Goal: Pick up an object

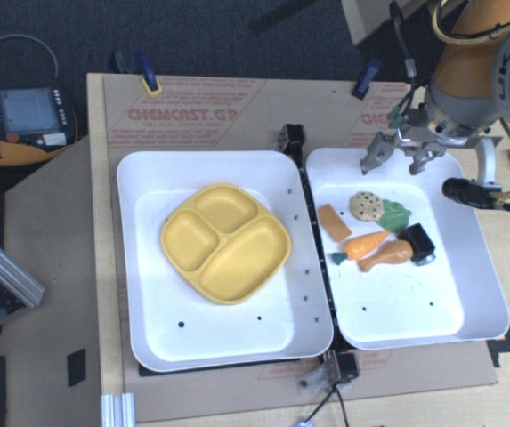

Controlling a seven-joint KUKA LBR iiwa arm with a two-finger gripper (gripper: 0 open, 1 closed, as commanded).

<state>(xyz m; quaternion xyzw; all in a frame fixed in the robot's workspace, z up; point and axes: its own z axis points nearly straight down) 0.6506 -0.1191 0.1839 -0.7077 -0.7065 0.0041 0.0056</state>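
Right bin (468, 323) edge nearest cam. Food pile lies below gripper (403, 157), toward cam: cookie (365, 205) closest under jaws, carrot (364, 244) further down, long axis roughly left-right. Jaws spread apart, gripping nothing. Needs drop straight down onto cookie.

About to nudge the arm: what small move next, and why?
Probably bring the end effector toward the camera and down over the cookie. It hangs open at the right bin's far rim with nothing between its fingers, and the toys lie nearer the middle.
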